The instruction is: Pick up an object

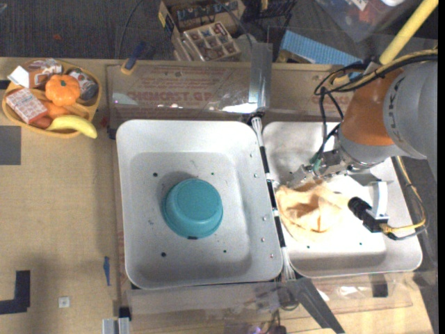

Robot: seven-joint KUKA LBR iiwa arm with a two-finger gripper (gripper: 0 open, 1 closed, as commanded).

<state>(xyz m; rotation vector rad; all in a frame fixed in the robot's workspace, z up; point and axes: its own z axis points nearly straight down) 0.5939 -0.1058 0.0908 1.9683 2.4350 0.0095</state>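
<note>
Teal bowl (193, 207) sits upside down in the left bin (139, 145), well apart from the arm. Over in the right bin (389, 256), the jaws (300, 178) hang at the upper edge of a crumpled tan cloth (311, 211); whether they're apart or together, I can't tell.

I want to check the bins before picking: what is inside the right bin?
In the right bin a crumpled tan cloth lies, with the gripper low at its upper edge. Anything under the cloth is hidden.
</note>
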